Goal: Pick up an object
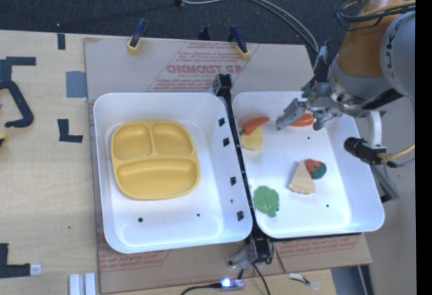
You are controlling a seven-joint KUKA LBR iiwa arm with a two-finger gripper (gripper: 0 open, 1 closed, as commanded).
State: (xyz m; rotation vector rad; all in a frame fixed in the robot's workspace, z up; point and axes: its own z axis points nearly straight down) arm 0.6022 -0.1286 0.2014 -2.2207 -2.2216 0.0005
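Grey arm with orange band reaching in from the right — gripper (302, 118) lowered, fingers spread apart.

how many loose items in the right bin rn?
4, maybe 5. A carrot on a yellow piece by the divider, a green piece near the front, a wedge mid-bin. Something orange sits at the tool, partly hidden.
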